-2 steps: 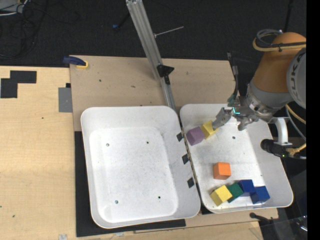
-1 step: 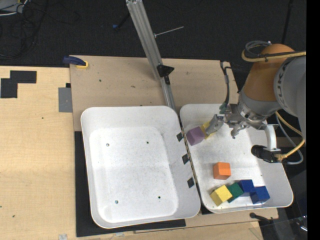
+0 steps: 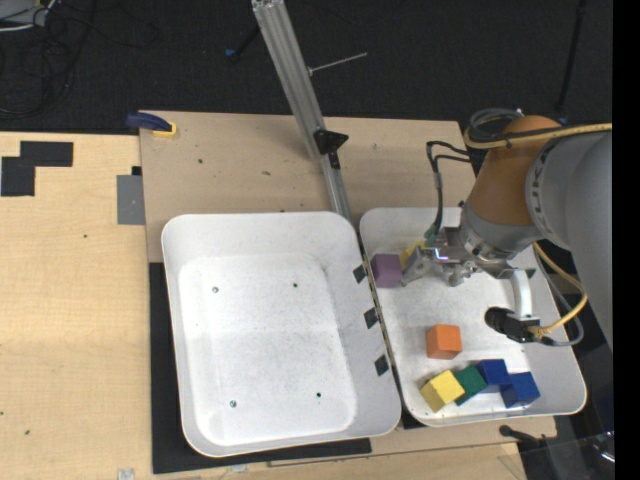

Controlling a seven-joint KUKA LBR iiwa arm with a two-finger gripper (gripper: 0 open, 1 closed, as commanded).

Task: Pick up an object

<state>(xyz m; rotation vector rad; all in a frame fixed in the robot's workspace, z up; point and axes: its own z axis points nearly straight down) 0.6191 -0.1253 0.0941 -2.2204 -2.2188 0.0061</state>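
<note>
White plastic makes up the right bin (image 3: 400, 230), and everything else here is placed from it. The gripper (image 3: 436, 258) hangs over the bin's upper middle, but its fingers are lost in a tangle of metal, cable and shadow, so whether they are spread or closed, and whether anything sits between them, cannot be told. A small yellow piece (image 3: 409, 257) peeks out just left of the gripper, mostly covered by it; its shape is hard to make out. The purple block (image 3: 386, 270) lies against the bin's left wall, just beside the gripper. The arm (image 3: 520, 193) enters from the bin's right, covering that side's upper rim and cut off by the frame edge. A black cable (image 3: 437, 183) loops above the bin's far rim.

Toward the bin's near end sit an orange cube (image 3: 444, 341), then a yellow block (image 3: 440, 391), a green block (image 3: 469, 381) and blue blocks (image 3: 507, 382) touching in a row along the near wall. The bin's floor between the purple block and the orange cube is open. The left bin (image 3: 265, 328) lies alongside, its right rim meeting the right bin's left rim, with an aluminium rail (image 3: 297, 88) slanting up from the far end of that seam.
</note>
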